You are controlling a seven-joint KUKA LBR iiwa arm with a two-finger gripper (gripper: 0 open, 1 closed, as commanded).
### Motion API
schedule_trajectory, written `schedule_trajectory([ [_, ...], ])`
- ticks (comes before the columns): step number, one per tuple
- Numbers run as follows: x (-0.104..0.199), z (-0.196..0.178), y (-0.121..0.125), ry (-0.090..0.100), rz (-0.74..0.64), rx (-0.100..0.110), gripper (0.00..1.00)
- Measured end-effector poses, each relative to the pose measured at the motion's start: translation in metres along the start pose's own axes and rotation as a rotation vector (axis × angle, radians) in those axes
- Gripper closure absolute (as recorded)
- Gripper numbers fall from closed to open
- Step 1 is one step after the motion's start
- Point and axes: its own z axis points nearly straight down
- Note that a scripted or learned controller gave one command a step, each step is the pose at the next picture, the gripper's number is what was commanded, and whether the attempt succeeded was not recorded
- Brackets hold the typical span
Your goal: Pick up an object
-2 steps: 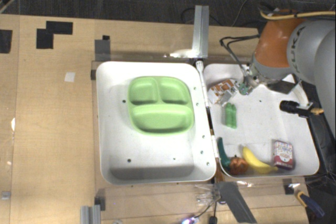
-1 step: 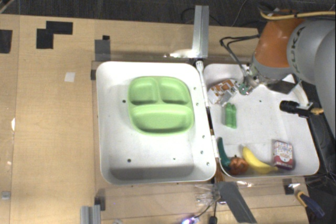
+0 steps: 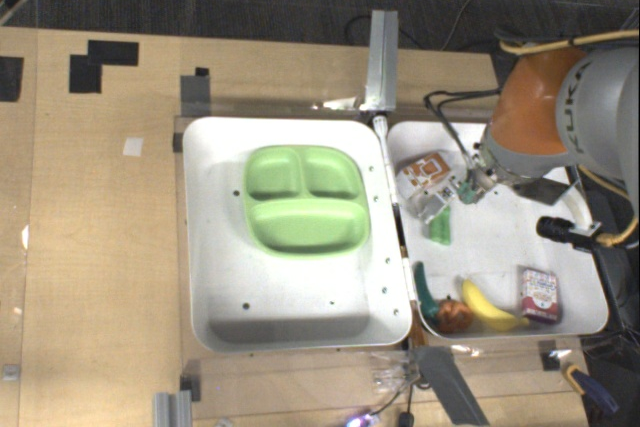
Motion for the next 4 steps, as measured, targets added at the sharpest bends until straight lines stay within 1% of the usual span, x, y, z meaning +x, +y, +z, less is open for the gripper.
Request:
schedule_trajectory([
  [1,0.001,-0.009,0.003,0.002,-0.002,-0.002,1.0],
  [2,0.02,-0.136,0.054,0.007,0.195,0.011,1.0],
  [3,0.054,-0.171,0.013,0.009,0.061,0.012,1.0],
  [4,0.11,-0.147,0.074,0.008,0.405,0.016,1.0],
])
